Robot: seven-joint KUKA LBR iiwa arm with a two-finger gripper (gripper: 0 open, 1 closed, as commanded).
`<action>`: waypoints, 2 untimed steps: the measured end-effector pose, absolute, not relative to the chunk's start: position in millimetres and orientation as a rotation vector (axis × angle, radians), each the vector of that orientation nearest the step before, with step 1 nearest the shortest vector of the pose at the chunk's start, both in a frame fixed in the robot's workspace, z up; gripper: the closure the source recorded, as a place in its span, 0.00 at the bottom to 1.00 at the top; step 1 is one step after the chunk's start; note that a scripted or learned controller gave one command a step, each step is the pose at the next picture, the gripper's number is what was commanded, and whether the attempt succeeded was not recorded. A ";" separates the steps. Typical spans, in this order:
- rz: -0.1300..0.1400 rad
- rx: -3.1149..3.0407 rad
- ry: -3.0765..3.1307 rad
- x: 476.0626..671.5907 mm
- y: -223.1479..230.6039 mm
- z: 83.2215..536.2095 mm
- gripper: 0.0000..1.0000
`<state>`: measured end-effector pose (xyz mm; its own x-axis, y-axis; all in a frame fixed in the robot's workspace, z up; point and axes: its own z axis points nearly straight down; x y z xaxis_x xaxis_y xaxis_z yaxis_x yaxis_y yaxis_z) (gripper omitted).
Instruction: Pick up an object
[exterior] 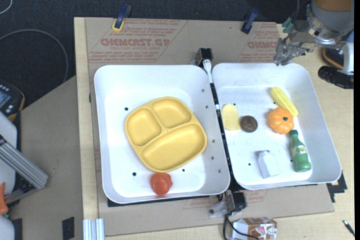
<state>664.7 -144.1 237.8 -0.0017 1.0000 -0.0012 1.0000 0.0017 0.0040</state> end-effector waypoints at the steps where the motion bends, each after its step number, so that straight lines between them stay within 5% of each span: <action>1: 0.004 2.214 2.220 665.4 -144.0 248.3 1.00; 2: 0.006 2.210 2.218 666.1 -143.9 258.9 1.00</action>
<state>666.1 -143.9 258.9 -0.0035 1.0000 -0.0046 0.9999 0.0036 0.0099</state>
